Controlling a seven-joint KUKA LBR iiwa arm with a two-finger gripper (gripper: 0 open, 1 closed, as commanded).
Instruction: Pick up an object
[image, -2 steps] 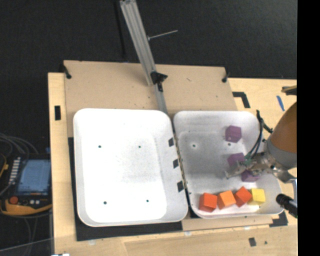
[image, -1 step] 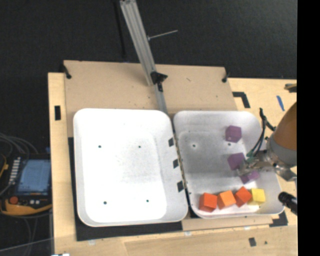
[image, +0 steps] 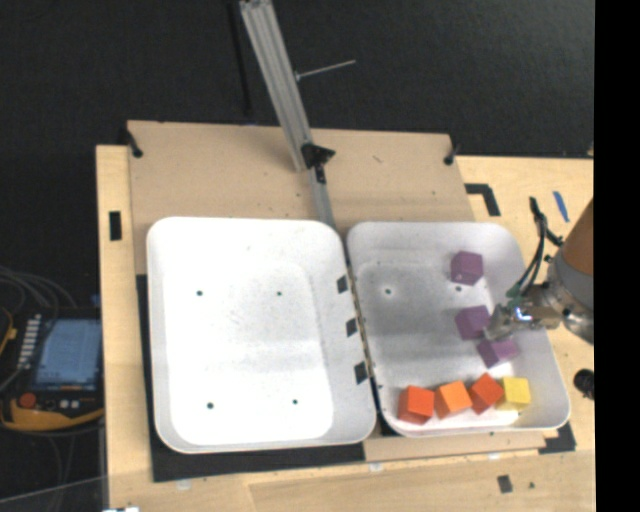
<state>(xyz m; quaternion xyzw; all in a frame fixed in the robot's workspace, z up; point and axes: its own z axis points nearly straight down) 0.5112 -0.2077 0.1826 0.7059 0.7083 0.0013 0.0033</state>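
Over the right bin, the gripper touches 2 purple blocks.

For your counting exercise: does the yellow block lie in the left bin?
No. The yellow block lies in the right bin, at the end of a row beside the orange blocks.

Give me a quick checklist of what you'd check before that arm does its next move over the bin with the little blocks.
1. Blocks within reach in the right bin: ok, three purple and a row of orange and yellow ones.
2. Gripper over a target: ok, it sits beside the middle purple block.
3. Block between its fingers: cannot tell.
4. Neighbours crowding the target: not ok, the lower purple block lies close by.
5. Room from the bin's wall: ok, the target sits inward.
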